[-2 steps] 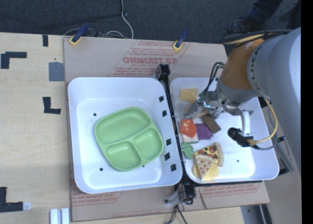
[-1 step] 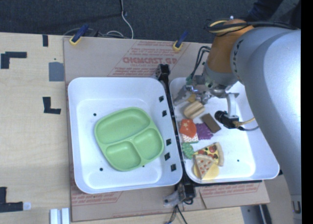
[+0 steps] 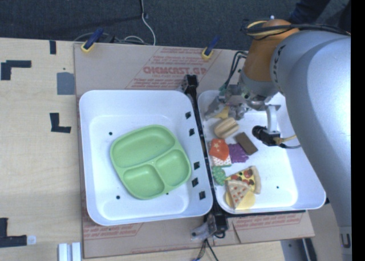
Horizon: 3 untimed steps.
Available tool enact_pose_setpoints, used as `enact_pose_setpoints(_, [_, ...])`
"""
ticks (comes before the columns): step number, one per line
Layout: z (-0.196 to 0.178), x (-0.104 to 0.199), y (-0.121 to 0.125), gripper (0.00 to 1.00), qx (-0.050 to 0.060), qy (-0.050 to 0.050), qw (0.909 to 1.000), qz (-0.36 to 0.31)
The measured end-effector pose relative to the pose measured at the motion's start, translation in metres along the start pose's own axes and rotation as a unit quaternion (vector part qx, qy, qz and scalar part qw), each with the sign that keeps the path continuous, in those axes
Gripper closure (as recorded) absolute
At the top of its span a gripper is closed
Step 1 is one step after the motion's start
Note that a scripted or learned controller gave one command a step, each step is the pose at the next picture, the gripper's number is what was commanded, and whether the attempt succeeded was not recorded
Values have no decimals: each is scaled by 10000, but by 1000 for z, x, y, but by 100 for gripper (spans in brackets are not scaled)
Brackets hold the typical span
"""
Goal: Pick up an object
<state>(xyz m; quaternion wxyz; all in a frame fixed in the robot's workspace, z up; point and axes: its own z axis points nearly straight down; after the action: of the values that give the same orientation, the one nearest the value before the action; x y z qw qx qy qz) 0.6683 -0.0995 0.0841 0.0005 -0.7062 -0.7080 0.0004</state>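
Observation:
My gripper [image 3: 227,107] hangs low over the far left corner of the right bin [image 3: 296,191], just above a tan bun-shaped toy [image 3: 226,127]. In front of the bun lie a brown bar [image 3: 246,142], a red toy [image 3: 219,150], a purple piece [image 3: 237,153], a green leafy piece [image 3: 218,173] and a pizza slice [image 3: 242,187]. Nothing is visibly held. The arm's wrist hides the bin's far part.
The left bin [image 3: 97,117] holds a green divided plate [image 3: 151,160]. A black divider edge [image 3: 197,134] runs between the bins. The grey arm body [image 3: 319,100] covers the right side of the right bin. A black fitting [image 3: 268,135] sticks out by the wrist.

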Motion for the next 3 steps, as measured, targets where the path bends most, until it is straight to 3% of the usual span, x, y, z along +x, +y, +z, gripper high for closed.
enact_pose_setpoints(1, [-9,-1,-2,100,45,-6,10000,-4])
enact_pose_setpoints(2, [-106,32,-73,100,-22,8,10000,-2])
enact_pose_setpoints(3, [-100,31,-71,0,1,3,10000,6])
